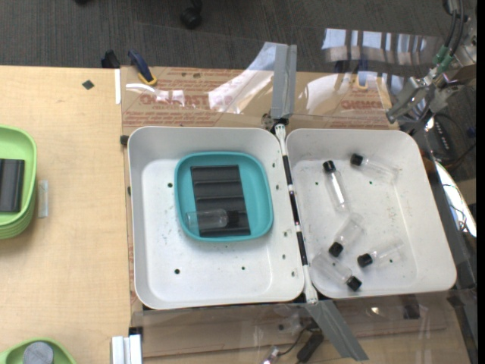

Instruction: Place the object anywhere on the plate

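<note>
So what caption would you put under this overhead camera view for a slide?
One clear vial lies on the teal plate in the left bin; several black-capped vials are scattered in the right bin.

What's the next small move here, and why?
Probably reach into the right bin for another clear vial. One vial already lies on the teal plate in the left bin, while several black-capped vials sit loose in the right bin. The arm sits up at the far right, above and outside both bins, so it must come down first.
</note>
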You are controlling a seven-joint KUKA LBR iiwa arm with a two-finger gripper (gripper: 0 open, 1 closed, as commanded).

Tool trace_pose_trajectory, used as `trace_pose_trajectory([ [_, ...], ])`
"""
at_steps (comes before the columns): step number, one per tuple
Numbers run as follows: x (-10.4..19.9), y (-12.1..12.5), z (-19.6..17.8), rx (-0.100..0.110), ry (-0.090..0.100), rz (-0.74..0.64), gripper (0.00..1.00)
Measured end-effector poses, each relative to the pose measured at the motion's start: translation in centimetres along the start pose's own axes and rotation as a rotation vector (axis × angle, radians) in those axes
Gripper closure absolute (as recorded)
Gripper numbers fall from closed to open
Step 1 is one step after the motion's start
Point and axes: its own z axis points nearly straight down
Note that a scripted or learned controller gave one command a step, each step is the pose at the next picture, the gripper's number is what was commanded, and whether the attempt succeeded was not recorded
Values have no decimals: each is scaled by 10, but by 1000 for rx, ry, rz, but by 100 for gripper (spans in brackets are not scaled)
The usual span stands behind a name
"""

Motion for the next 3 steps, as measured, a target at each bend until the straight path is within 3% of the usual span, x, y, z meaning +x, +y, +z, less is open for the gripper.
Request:
trace_pose_trajectory([
  [1,-92,0,-9,2,0,130,0],
  [2,-120,-22,-18,1,0,255,0],
  [3,-120,-22,-18,1,0,255,0],
])
